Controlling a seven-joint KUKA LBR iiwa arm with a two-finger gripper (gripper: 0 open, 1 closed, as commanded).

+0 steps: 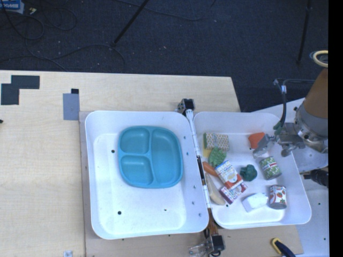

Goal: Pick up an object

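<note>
Hovering at the right bin's (300, 210) right edge, gripper (266, 145) low beside the green-label can (270, 167) and orange piece (256, 139); finger state impossible to tell. Nothing lifted yet: all objects lying in the bin, grasp and lift remaining.

The arm (316, 103) is cut off by the right edge, so only its wrist section is seen. The gripper (266, 146) is too small and blurred for its state to be read. The can labels (270, 167) are too small to be legible. A yellow-and-black item (283, 246) is cropped at the bottom edge. The worktop (37, 165) is cut off at the left and bottom edges.
</note>
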